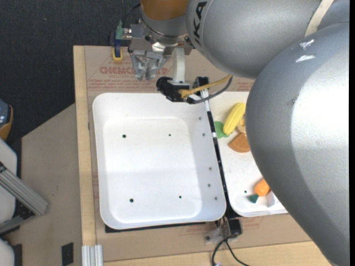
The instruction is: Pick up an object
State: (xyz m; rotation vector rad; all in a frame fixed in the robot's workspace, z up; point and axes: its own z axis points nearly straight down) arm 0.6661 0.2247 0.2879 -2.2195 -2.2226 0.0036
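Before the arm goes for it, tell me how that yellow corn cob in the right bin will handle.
The corn cob looks like a moulded toy, so probably stiff and light. Its rounded, tapered shape suggests it could roll or slip sideways if pushed or pinched off-centre. It lies against a green piece and near an orange slice, which may shift with it.

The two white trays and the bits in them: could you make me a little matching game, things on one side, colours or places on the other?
Things:
1. corn cob
2. carrot
3. left tray
4. orange band

Colours or places:
A. white, with small dark dots on its floor
B. yellow, near the far edge of the right tray
C. orange, near the front edge of the right tray
D. on the arm, above the wrist

Pairs: 1-B, 2-C, 3-A, 4-D
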